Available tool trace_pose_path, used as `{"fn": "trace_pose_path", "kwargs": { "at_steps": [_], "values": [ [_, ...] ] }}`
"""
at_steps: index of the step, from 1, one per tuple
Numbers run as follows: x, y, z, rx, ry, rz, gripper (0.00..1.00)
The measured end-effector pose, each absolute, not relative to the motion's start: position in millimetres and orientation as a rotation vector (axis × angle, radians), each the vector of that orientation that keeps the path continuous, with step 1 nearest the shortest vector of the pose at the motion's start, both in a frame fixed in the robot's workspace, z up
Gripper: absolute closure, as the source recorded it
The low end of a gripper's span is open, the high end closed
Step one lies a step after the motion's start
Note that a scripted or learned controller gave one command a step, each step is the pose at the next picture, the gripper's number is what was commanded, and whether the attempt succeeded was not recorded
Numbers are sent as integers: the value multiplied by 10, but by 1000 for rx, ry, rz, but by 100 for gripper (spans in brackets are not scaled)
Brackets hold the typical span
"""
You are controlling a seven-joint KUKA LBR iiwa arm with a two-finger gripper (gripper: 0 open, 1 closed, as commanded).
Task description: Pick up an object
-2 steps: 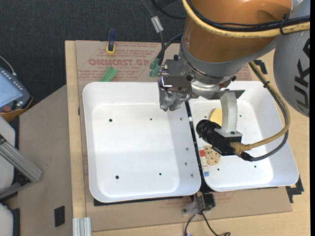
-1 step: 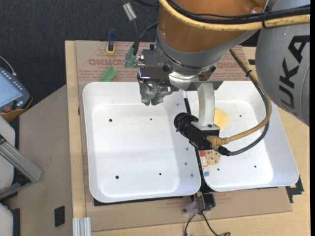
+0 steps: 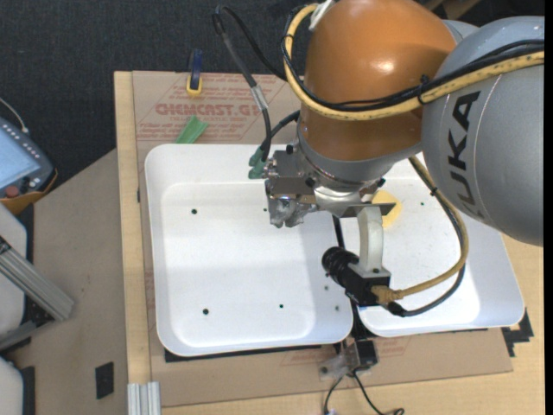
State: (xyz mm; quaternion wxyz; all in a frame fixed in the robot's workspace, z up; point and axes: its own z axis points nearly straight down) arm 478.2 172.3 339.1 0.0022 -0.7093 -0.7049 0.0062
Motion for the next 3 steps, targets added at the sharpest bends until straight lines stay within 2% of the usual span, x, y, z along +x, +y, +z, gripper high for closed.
{"fn": "trace_pose_path", "kwargs": {
  "at_steps": [1,2,3],
  "values": [
    [4799,2038,4514,-2221,-2229,-21,100],
    [4787,1754,4056,-2224,-2215,11,100],
    [4789,1719,3927,-2222,-2218,6,100]
  ]
}}
